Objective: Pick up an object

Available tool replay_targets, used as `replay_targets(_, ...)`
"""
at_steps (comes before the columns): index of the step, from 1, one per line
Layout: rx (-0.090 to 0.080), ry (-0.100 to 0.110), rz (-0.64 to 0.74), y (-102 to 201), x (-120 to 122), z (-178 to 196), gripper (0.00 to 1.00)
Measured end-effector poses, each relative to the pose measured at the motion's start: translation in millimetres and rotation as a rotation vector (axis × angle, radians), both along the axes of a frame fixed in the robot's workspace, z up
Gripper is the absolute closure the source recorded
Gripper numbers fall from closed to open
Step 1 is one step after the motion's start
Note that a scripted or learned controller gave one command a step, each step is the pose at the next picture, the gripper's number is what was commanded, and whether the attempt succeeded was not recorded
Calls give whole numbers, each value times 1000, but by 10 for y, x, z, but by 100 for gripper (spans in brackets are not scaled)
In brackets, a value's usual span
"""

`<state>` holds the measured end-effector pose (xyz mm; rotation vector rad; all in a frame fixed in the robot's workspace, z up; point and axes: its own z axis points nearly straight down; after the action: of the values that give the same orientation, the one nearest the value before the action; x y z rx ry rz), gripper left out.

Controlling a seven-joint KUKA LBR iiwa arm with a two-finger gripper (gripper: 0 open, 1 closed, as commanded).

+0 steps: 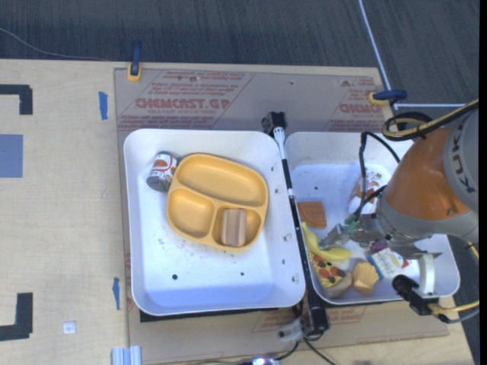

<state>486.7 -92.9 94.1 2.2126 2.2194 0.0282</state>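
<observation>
The gripper (335, 238) hangs low in the right bin (335, 175), jaws' state impossible to tell, right over the banana (323, 249) among near-side clutter, apparently mid-reach, so next comes closing and lifting.

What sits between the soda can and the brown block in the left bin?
In the camera view, the yellow divided tray spans that stretch: the can lies against its upper-left edge, and the brown block rests in its lower-right compartment.
</observation>
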Motion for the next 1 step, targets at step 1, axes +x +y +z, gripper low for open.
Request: replay_targets(1,-2,0,-2,13,-3,-1,0)
